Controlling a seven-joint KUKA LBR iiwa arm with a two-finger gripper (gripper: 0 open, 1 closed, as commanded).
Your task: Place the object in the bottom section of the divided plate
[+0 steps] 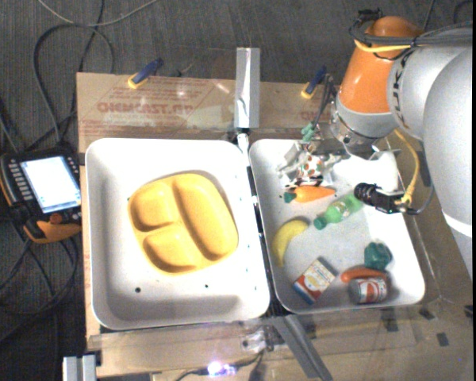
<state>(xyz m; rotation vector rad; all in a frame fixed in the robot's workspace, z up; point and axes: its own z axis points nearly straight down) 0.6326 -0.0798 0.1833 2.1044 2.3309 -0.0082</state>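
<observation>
Carrot (312,193) lies in your right bin (412,280), at about 11 o'clock of its floor, touching a patterned item (311,166) just above it. Your gripper (305,155) hangs over that corner, close to the bin's top rim; whether it is spread or pinching you cannot tell. The yellow divided plate (183,221) sits mid left bin (103,284), white floor open all around it.

- Arm (428,78): cut off by the right edge, so its grey body runs out of sight.
- Gripper (311,159): fingertips lost against a small patterned object (311,167) (its identity too small to tell).
- Carton (314,279) and can (369,290): labels too small to read.
- Handheld screen (49,184): display washed out, illegible.
- Cardboard sheet (163,105): print partly legible, lower part hidden beneath both bins.
</observation>
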